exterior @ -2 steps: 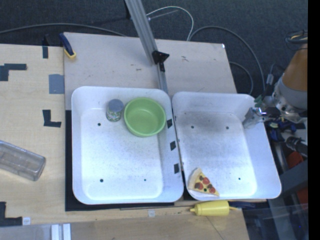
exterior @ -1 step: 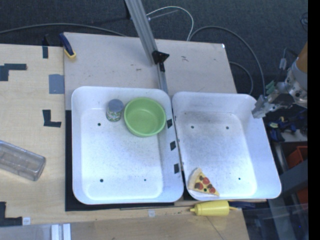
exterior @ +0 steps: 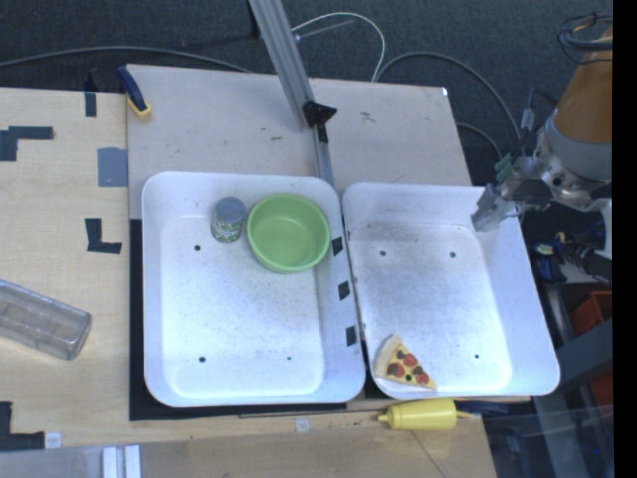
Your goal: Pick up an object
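A green bowl sits at the back of the left bin, with a small grey-lidded can just to its left. A toy pizza slice lies at the front left corner of the right bin. A yellow mustard bottle lies on the bench just in front of that bin. My gripper hangs at the right bin's back right rim, far from all of these, with nothing visibly held.
A clear plastic cup lies on the wooden bench at far left. A slanted metal pole crosses the back, ending between the bins. Cables trail behind the bench. A blue-and-yellow clamp sits at the back left.
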`<state>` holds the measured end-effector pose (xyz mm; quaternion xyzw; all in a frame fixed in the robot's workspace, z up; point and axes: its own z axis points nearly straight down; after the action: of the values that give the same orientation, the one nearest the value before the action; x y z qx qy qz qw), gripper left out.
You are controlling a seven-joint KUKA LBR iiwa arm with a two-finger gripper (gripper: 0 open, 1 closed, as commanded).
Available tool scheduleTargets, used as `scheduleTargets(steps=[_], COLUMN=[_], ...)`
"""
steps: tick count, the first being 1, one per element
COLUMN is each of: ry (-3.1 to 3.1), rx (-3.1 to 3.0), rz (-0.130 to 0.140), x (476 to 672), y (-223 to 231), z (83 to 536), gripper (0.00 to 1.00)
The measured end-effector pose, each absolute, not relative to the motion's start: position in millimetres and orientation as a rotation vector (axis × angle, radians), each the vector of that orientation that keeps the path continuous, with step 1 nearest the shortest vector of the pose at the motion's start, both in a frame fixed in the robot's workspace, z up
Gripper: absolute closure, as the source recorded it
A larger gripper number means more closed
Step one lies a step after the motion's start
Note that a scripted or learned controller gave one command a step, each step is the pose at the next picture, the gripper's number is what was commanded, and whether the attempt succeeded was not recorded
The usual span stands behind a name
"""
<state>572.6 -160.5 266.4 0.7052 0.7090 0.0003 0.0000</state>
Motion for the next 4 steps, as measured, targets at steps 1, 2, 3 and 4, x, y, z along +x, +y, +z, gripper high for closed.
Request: scheduleTargets(steps=[1, 2, 3, 4], ry=[2.23, 2.23, 2.23, 2.232], rx=[2.216, 2.217, 2.217, 2.214], rz=[-0.002, -0.002, -0.002, 0.0], x=[589.9, 601.3, 606.2, 616.6], y=[-112.0, -63.4, -17.1, 41.9], z=[249.2, 233.5, 226.9, 225.0], gripper=[1.0, 1.0, 1.0, 1.0])
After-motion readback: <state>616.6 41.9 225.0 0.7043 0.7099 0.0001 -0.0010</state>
